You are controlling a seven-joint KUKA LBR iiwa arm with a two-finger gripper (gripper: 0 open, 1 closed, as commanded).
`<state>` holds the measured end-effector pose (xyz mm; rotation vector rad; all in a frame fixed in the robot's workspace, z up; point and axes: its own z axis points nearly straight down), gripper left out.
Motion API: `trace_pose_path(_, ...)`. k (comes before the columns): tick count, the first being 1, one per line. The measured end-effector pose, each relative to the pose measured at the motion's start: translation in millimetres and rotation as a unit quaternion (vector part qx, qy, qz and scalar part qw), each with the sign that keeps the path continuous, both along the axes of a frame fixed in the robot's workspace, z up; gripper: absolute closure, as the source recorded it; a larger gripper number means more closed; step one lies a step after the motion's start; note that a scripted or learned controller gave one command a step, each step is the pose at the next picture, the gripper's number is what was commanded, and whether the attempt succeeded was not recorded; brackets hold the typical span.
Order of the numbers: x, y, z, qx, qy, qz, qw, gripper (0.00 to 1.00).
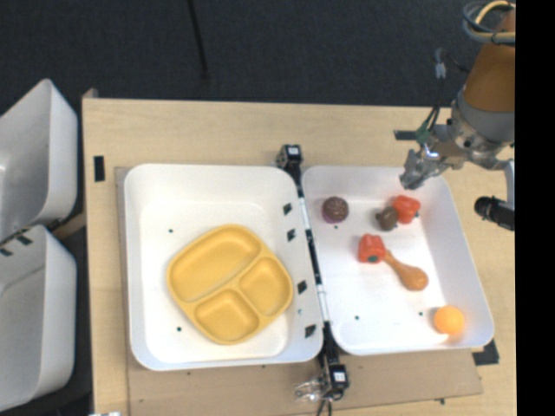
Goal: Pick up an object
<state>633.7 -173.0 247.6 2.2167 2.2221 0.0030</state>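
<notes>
The gripper (416, 176) hovers at the right bin's (464, 232) far edge, above the red toy (405, 207); its grip I can't tell.

The gripper (415, 173) hangs over the far edge of the right bin (464, 258), which holds a dark ball (336, 208), two red pieces, a tan peg (406, 272) and an orange ball (448, 320). A yellow divided tray (229, 282) lies in the left bin (147, 206).
</notes>
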Motion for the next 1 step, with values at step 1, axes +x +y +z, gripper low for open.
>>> trace_pose_path(1, -1.8, 54.7, -10.0, 0.0002, 0.001, 0.002, 1.0000, 1.00)
